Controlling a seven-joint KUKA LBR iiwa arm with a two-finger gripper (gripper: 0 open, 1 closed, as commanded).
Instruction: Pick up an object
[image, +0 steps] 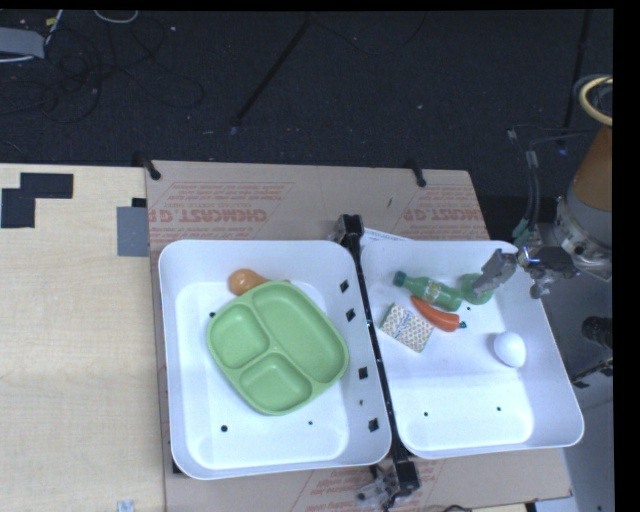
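Two shallow white plastic bins sit side by side on the bench, the left bin (190, 440) and the right bin (480, 430). Nearest in the left bin lies a light green plastic plate with three sections (277, 346). In the right bin, a small white egg shape (509, 349) sits alone near the right wall. A little square packet with a dotted pattern (407, 327) lies close to the middle wall. Just behind it, touching it, is an orange carrot-like toy (436, 315). Behind that lies a green plastic bottle (428, 290), on its side. A round orange thing (245, 281) peeks out behind the plate. The grey gripper (497, 270) reaches in from the right, its tip right at the bottle's far end. I cannot tell if it is clenched or released. Brown cardboard (260, 205) lies farthest back
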